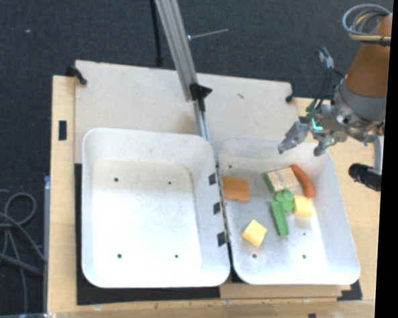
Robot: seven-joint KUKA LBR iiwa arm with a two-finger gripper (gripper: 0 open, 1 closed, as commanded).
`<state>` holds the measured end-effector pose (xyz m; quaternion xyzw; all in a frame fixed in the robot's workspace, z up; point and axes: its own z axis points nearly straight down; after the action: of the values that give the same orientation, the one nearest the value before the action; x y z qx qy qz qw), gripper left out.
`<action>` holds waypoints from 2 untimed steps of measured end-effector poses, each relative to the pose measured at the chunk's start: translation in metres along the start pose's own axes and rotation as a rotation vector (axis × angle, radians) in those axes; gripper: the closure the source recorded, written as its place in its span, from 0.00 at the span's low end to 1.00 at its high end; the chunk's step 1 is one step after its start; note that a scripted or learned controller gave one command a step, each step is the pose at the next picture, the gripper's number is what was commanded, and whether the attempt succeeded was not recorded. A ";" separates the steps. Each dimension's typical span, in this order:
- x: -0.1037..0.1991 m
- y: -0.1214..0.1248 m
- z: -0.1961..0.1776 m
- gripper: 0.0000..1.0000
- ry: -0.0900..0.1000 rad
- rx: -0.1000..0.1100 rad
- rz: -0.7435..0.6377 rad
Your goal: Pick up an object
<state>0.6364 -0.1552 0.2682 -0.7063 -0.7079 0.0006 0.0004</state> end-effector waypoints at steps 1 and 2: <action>0.000 0.001 -0.002 0.00 -0.002 -0.003 -0.001; 0.006 0.005 0.055 0.00 -0.002 0.002 -0.003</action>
<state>0.6413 -0.1489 0.2133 -0.7053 -0.7089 0.0018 0.0005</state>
